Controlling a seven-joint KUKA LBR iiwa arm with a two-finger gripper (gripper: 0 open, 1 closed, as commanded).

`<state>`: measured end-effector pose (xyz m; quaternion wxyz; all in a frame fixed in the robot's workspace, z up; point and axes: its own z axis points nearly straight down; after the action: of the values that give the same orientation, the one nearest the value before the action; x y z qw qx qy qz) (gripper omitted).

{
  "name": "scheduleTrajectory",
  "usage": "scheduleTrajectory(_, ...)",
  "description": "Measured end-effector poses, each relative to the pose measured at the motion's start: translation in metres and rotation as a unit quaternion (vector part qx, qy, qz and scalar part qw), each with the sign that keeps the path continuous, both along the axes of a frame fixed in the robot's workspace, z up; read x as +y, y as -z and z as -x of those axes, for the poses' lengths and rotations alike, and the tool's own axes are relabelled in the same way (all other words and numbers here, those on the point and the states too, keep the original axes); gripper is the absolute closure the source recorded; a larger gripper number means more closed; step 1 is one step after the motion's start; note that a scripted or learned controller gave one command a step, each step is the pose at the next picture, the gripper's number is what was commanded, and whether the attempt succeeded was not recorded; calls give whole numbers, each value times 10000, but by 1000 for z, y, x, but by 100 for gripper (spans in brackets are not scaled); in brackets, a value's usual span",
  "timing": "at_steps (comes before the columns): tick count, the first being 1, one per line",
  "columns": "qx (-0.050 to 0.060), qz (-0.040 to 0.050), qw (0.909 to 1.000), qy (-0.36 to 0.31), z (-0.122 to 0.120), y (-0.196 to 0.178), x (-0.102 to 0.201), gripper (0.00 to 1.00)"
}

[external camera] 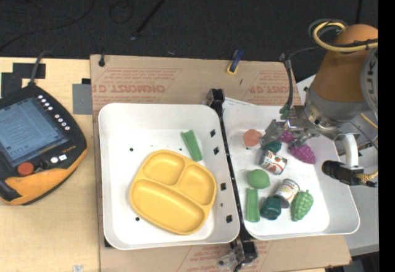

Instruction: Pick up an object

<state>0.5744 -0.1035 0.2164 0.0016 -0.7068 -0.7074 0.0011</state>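
My gripper [279,136] hangs low over the upper middle of the right bin [336,218]. It is just above a small tilted can [274,161] with a red and white label. A salmon-coloured piece [252,137] lies right beside it on the left. A bunch of purple grapes [302,152] lies against its right side, and part of the bunch runs up under the gripper. I see nothing lifted off the bin floor.
Lower in the right bin lie a green lime [258,178], a second can [286,190], green grapes [302,204], a dark teal piece [270,207] and a green stick [252,204]. The left bin [117,141] holds a yellow divided plate [173,198] and a green stick [192,145]. A control pendant [34,141] lies at the far left.
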Motion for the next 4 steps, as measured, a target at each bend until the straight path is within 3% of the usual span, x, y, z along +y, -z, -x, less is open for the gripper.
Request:
scheduleTrajectory(1, -63, -1, 10000, -17, 21, -140, 37, 0)
scheduleTrajectory(2, 22, -6, 10000, -16, 70, -109, 96, 0)
scheduleTrajectory(3, 17, 2, 10000, 1, 68, -119, 93, 100)
scheduleTrajectory(4, -33, -7, 10000, -35, 84, -189, 168, 100)
